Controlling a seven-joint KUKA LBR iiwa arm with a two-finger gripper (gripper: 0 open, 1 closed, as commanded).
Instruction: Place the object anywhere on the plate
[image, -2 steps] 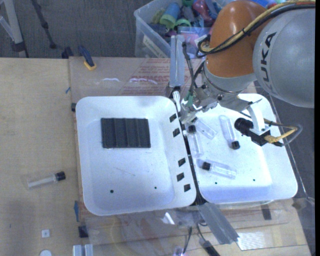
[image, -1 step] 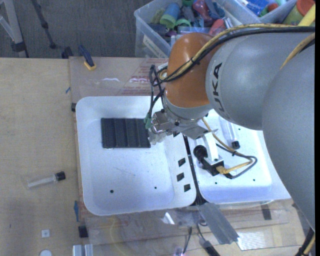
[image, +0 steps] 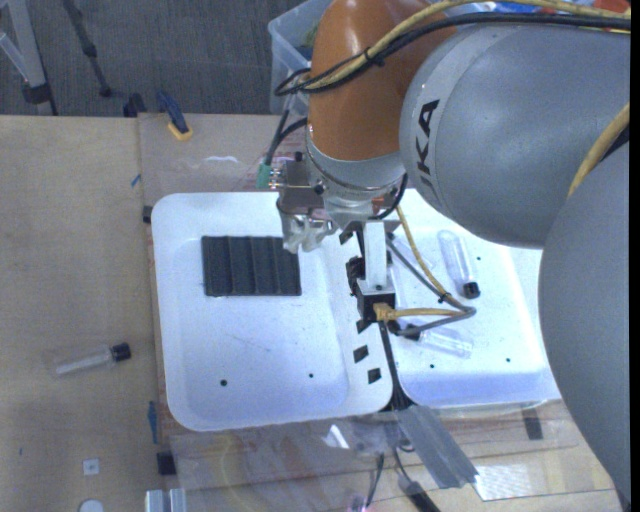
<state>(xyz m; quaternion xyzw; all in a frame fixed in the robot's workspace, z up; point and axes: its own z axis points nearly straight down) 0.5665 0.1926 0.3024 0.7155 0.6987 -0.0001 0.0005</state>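
At frame centre, the hand (image: 305, 232) hovers by the dark ribbed plate's (image: 251, 266) right edge, its grip unreadable, while a clear marker (image: 457, 263) with a black cap, probably light, rigid and slippery, lies centre-right, best pinched mid-barrel.

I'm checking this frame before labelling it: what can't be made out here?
- Hand: in the camera view the arm's orange band and wrist cover most of it, so its grip is unreadable.
- Clear tube in the right bin: too small to identify.
- Right bin's far and right sides: hidden behind the grey arm.
- Dark ridged plate in the left bin: its near-right corner meets the hand, contact unclear.
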